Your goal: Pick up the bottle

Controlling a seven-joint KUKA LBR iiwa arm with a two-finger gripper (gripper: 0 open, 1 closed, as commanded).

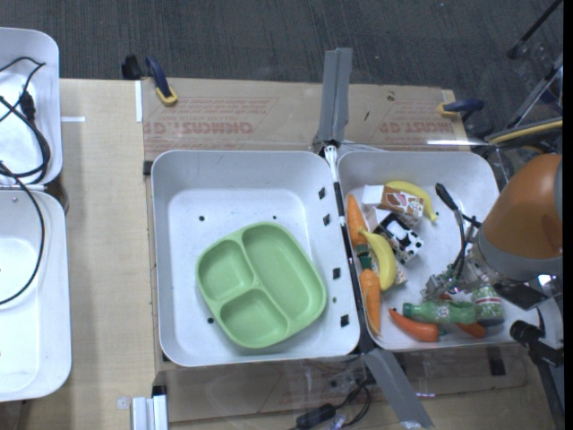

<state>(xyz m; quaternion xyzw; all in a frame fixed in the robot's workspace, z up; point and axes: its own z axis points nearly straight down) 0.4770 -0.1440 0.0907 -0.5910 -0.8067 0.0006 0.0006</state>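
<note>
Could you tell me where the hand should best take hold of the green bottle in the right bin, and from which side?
Probably across the middle of the green bottle, coming straight down. It lies flat, its length running left to right near the front wall of the right bin. The orange pepper crowds its neck end, so the body looks the freer span.

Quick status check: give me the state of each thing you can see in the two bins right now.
Green plate: flat, right side up, in the left bin.
Bottle: lying on its side in the right bin, near the front.
Bananas: lying loose, unpeeled.
Carrot: lying along the bin's left wall.
Claw: low over the bottle.
</note>
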